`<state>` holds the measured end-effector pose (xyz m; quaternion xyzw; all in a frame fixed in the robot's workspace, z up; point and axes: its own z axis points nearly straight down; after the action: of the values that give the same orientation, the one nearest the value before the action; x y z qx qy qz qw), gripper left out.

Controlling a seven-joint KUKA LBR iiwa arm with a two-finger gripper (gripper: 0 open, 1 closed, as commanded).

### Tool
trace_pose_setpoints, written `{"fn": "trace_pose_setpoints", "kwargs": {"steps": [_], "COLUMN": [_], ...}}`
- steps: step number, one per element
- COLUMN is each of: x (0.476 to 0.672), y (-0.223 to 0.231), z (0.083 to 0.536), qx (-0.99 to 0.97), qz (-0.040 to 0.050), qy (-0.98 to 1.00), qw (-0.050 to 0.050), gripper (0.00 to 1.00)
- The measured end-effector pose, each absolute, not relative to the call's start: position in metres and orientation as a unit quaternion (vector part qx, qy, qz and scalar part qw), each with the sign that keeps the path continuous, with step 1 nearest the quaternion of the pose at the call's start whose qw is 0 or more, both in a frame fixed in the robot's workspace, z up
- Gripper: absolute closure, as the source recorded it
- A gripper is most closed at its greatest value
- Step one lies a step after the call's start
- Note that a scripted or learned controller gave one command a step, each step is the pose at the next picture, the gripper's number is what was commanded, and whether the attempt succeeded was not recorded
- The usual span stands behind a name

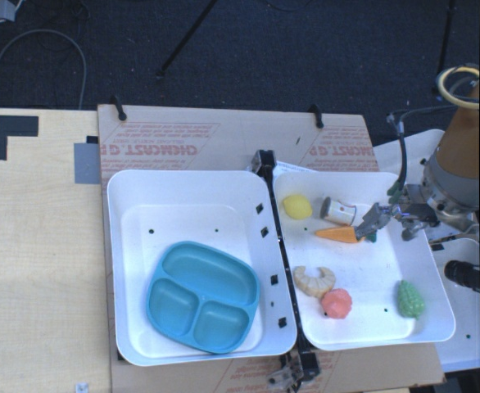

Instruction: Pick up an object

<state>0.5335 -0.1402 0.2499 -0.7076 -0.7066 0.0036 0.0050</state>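
The right bin (379, 322) holds a yellow lemon (297, 207), a small grey-and-white cylinder (337, 211), an orange carrot (337, 235), a beige shrimp-like piece (314, 280), a pink-red strawberry (337, 303) and a green bumpy piece (410, 299). My gripper (371, 223) reaches in from the right and hovers low at the carrot's right end, just right of the cylinder. Its dark fingers point down-left toward the carrot tip. Whether anything sits between them is hidden.
The left bin (142, 195) carries a blue divided tray (203, 295). A black divider (274, 252) separates the bins. Cardboard (224, 142) lies under both bins, and cables run over the dark floor behind. The arm's body occupies the right edge.
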Motion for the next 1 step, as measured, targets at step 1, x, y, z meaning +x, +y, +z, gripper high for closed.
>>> {"fn": "trace_pose_setpoints", "kwargs": {"steps": [1], "x": [0.5355], "y": [-0.1404], "z": [0.2551], "qx": [-0.707], "qz": [0.0005], "qy": [-0.707], "qw": [0.001], "gripper": [0.0]}}
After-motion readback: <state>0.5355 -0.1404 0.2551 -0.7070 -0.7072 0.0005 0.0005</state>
